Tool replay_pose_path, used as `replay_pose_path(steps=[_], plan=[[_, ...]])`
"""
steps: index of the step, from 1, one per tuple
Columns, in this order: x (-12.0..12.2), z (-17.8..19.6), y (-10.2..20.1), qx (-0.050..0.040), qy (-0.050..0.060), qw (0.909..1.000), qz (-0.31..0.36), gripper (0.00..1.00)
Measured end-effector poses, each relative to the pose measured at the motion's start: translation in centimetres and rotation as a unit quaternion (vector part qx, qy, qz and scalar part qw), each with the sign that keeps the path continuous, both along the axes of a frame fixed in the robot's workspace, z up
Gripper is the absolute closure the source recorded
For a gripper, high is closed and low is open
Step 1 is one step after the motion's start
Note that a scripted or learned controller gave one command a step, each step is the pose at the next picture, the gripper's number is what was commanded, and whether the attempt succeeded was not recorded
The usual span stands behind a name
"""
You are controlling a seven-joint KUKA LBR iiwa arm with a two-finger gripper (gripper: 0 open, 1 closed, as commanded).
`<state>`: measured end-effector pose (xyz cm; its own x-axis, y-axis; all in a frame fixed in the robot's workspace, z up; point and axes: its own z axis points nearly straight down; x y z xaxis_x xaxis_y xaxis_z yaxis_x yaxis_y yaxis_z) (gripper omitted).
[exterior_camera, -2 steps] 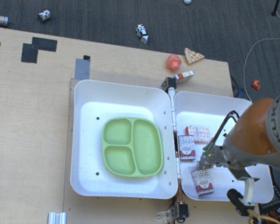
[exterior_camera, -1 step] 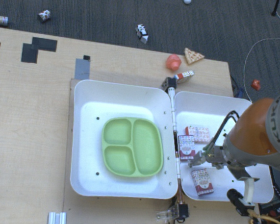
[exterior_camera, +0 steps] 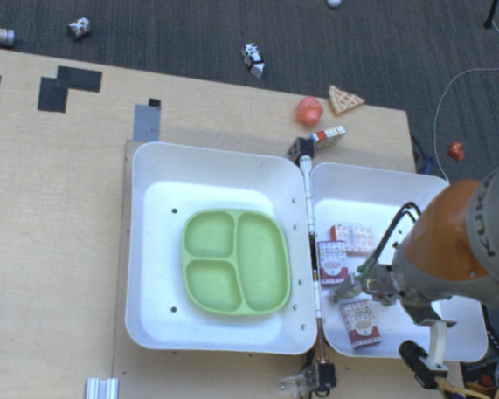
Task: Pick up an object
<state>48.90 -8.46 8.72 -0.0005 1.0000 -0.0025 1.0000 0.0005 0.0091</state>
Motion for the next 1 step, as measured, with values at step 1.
replay_pose_path(steps=[1], plan=[[0.23, 1.13, 0.05, -0.0001, -0.003, 1.0000, 0.001, 1.00]])
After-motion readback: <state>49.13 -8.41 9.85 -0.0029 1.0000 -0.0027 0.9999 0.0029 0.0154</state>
